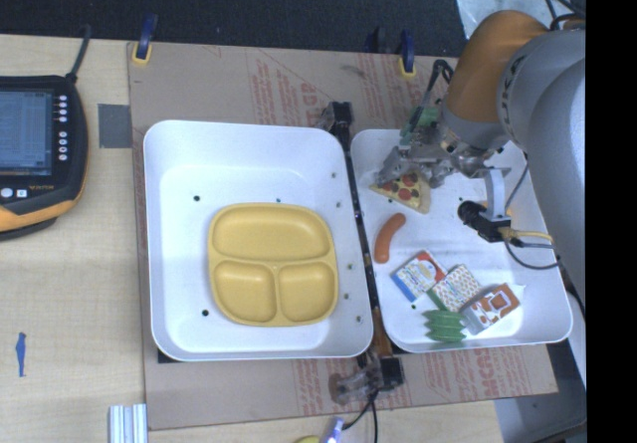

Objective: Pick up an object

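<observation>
Your gripper [410, 168] sits right over the pizza slice [406, 190] in the right bin [542, 327]; you cannot tell its state.

Left bin [169, 232]: wide open floor all round the yellow tray [271, 264] at its middle, with broad strips along the far and left walls. Right bin [557, 332]: crowded. Far end taken up by the arm [518, 83] and gripper [418, 164], apparently just above the pizza slice [406, 190]. Sausage [388, 237] beside the left wall. Near end packed with small cartons [448, 287] and a green pod [444, 325], touching or nearly so. Bare floor between sausage and cable [498, 227], narrow. Black divider [358, 232] between the bins.
</observation>
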{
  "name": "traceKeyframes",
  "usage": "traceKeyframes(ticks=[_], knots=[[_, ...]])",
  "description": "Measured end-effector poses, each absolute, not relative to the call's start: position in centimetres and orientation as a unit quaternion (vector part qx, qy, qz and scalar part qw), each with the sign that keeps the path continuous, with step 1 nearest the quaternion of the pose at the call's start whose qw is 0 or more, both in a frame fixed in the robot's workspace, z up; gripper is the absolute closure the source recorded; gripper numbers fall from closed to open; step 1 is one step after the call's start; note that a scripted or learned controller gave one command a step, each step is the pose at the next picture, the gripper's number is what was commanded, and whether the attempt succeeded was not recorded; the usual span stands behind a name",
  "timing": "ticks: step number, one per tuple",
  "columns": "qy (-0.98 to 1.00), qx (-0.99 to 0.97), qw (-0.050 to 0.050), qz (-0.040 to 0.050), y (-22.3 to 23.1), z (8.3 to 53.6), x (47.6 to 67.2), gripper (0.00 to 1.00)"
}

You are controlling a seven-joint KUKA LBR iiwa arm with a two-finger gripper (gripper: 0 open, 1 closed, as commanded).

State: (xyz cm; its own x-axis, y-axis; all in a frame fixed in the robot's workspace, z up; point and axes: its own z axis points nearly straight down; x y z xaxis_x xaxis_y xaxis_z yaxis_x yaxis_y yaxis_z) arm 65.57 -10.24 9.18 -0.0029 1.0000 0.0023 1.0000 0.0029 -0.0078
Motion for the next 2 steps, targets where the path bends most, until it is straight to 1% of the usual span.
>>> traceKeyframes(ticks=[1, 2], knots=[[-0.708, -0.706, 0.0, 0.0002, -13.6, 18.7, 65.7, 0.0], [-0.709, -0.706, 0.0, 0.0009, -10.2, 9.2, 65.6, 0.0]])
